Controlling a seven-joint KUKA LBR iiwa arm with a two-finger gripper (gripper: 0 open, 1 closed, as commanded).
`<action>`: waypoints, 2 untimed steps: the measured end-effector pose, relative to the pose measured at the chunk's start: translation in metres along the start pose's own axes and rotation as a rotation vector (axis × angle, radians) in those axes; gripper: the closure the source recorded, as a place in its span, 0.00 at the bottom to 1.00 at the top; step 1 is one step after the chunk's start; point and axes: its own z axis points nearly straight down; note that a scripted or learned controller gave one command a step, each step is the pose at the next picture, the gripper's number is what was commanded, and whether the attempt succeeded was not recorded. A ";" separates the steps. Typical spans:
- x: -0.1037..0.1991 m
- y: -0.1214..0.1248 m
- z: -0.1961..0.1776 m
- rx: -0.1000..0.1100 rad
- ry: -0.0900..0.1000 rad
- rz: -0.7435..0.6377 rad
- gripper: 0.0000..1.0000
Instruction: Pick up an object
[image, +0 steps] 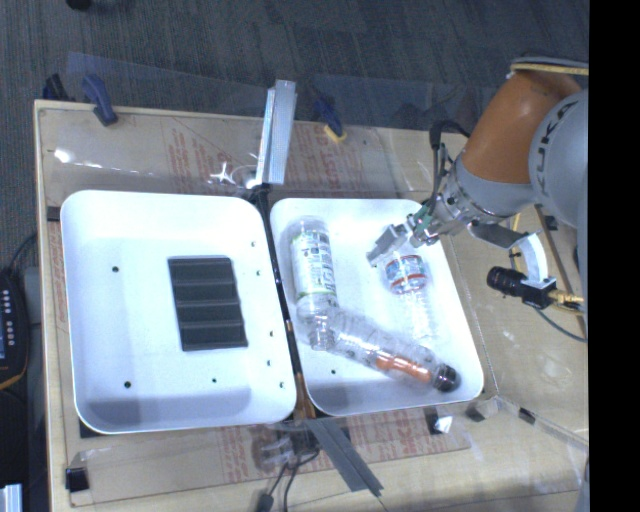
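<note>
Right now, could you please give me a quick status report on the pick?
Tool over right white bin, above small clear plastic bottle. Two more clear bottles lie beside it. Black ridged block in left bin.

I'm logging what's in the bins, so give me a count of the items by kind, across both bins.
Clear plastic bottles: 3, all in the right bin: one upright-labelled, one small by the gripper, one lying with an orange band.
Black ribbed block: 1, in the left bin.
Total: 4

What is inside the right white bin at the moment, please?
The right bin holds three clear plastic bottles. The end effector covers part of the bin floor.
</note>
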 end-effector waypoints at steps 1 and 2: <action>-0.008 0.024 0.050 0.003 0.001 0.001 0.00; 0.006 -0.022 -0.013 -0.001 -0.001 -0.034 0.00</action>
